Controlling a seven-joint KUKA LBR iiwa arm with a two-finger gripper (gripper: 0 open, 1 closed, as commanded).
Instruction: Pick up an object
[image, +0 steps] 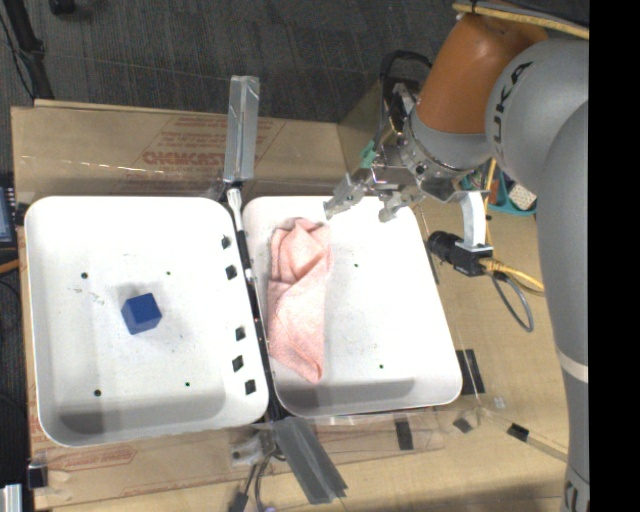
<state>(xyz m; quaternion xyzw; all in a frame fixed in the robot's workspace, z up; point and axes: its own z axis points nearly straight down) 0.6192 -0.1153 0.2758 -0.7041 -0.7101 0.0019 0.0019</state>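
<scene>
you have two white bins side by side on the desk. the left bin (60, 400) holds a small blue cube (142, 311), sitting left of its middle. the right bin (420, 330) holds a pink cloth (298, 300), crumpled in a long strip along the bin's left wall, running from near the far edge down past the middle.

the arm (520, 90) reaches in from the right, and its gripper (370, 198) hangs at the far edge of the right bin, just beside the cloth's upper end and above it. the fingers (340, 203) look spread apart, one pointing toward the cloth and the other toward the bin's middle, and nothing sits between them. whether a tip touches the bin rim or the cloth you cannot tell from this slant.

so judge the task as barely begun: nothing is lifted, both things lie in their bins, and no grasp is made. the cloth is the nearer candidate; the cube is well apart, across the divider. what is left is the whole pick: bring the fingers down over the thing, close on it, and raise it clear. with the cloth, expect soft folds that may slip out if the fingers catch only a thin edge
</scene>
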